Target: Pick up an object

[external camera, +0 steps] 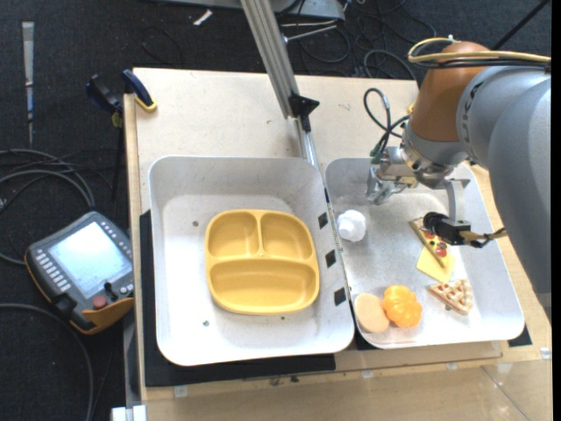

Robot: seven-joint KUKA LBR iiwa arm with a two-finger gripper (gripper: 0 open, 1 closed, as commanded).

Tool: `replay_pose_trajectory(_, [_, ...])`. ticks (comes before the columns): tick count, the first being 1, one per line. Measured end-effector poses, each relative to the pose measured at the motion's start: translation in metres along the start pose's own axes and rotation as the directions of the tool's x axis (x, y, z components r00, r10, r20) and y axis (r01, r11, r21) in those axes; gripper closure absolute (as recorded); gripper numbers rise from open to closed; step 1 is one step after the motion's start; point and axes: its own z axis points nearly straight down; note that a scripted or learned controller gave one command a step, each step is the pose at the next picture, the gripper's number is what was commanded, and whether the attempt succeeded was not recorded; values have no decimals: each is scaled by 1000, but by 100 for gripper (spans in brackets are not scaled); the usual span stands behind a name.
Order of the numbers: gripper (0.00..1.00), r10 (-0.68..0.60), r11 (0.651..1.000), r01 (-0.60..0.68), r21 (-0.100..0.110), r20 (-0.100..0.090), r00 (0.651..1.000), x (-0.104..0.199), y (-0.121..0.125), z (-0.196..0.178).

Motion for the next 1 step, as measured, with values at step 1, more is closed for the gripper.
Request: replay_pose_trajectory(1, [100, 1, 1000, -1, -4, 0, 1000, -5, 6, -46])
